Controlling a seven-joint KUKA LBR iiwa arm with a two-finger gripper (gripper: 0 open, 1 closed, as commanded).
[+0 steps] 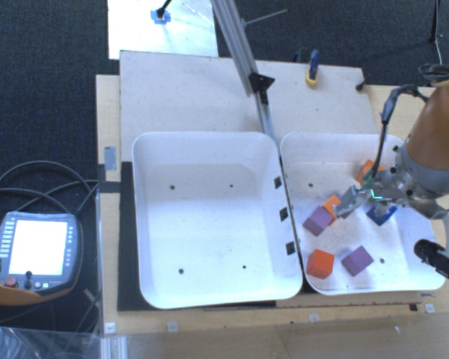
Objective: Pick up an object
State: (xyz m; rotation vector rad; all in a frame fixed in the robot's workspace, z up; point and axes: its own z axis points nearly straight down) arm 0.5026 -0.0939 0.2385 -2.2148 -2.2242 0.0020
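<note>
- Dark carpet [45, 66] all around the worktop [209, 88], speckled and evenly lit.
- Pale wooden worktop, lighter speckled board on top, plain edge along the near side.
- Bright glossy sheet [165, 17] on the floor beyond the far edge, small blue piece [161, 16] on it.
- Slanted metal pole [236, 36] crossing from the top, black bracket [260, 83] near its foot.
- Yellow clamp [312, 75] on the far edge.
- Pendant [34, 256] with lit white screen on the floor at left, black cables [30, 174] looping above it.
- Thin black stand leg [436, 10] at the upper right.
</note>
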